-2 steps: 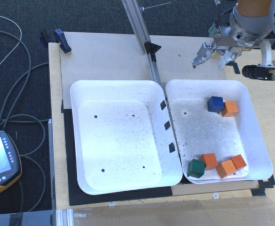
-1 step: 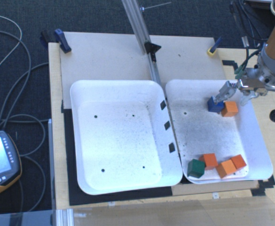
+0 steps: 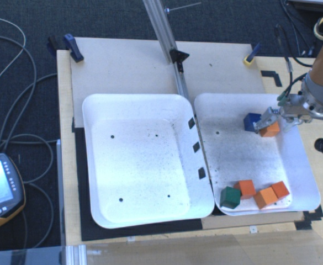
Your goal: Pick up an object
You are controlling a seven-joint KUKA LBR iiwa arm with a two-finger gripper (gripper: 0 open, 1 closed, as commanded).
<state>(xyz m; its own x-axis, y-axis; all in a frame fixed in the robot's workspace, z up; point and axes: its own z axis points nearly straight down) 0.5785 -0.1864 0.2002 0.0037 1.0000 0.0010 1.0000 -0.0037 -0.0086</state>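
Low over the right bin (image 3: 294, 148), the gripper (image 3: 271, 123) clasps an orange block (image 3: 270, 130).

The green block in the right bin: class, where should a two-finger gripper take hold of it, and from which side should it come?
Probably from straight above, closing the fingers on the green block across its near and far faces. It sits low by the bin's front-left corner, and an orange block lies against its right side, so a left-right pinch looks crowded. Its flat opposite faces suit a two-finger grip.
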